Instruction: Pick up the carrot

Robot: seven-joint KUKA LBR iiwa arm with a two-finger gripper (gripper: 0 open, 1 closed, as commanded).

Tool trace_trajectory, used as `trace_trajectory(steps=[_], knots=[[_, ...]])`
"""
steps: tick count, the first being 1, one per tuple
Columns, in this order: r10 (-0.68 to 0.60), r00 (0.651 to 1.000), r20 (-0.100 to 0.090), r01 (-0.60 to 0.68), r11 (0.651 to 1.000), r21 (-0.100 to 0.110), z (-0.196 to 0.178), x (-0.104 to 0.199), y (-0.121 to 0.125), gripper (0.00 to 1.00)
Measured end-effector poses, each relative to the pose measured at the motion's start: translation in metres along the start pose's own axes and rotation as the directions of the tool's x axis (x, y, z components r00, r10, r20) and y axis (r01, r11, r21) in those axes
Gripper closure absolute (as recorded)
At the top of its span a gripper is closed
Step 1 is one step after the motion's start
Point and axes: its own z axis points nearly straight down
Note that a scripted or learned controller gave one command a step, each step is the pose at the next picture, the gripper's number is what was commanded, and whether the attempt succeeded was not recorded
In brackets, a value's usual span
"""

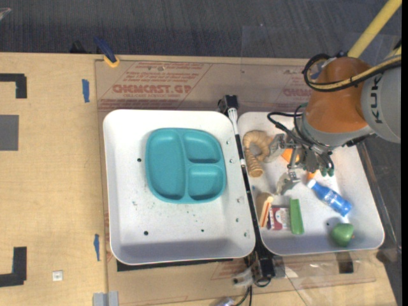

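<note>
Carrot (288,153): small orange piece in the right bin (370,190), lying right under the gripper (294,168) and largely hidden by the wrist; its full shape cannot be made out. Whether it sits between the fingers cannot be told.

Gripper: low inside the right bin, near the bin's upper middle. The metal parts blur together against the white floor, so open or closed cannot be told.

Arm (338,97): orange band above the wrist, grey casing cut off at the frame's right edge; white letters "KU" readable on the casing, the rest cut off.

Right bin, contents by place from the gripper:
- tan curled object (256,150), just left, near the divider; identity unclear.
- blue bottle (330,197), just below and right, lying tilted.
- green stick (296,216), below, lying lengthwise.
- red and white packet (275,218), below and left, touching the green stick's side; print too small to read.
- green round item (342,234), further below and right, near the bin's corner.

Left bin (127,228): well left of the gripper; holds a teal plate (185,164) with three compartments.

Board (159,85) behind the bins: red print, "CHEMCAST" legible, the remainder faint.
</note>
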Motion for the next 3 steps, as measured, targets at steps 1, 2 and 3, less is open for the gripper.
trace_trajectory(steps=[1,2,3], knots=[[0.0,1.0,0.011,0.0,1.0,0.001,-0.012,-0.003,0.001,1.0],[-0.001,1.0,0.021,0.001,1.0,0.002,-0.024,-0.006,0.001,1.0],[-0.001,1.0,0.031,0.001,1.0,0.003,-0.035,-0.009,0.002,1.0]])
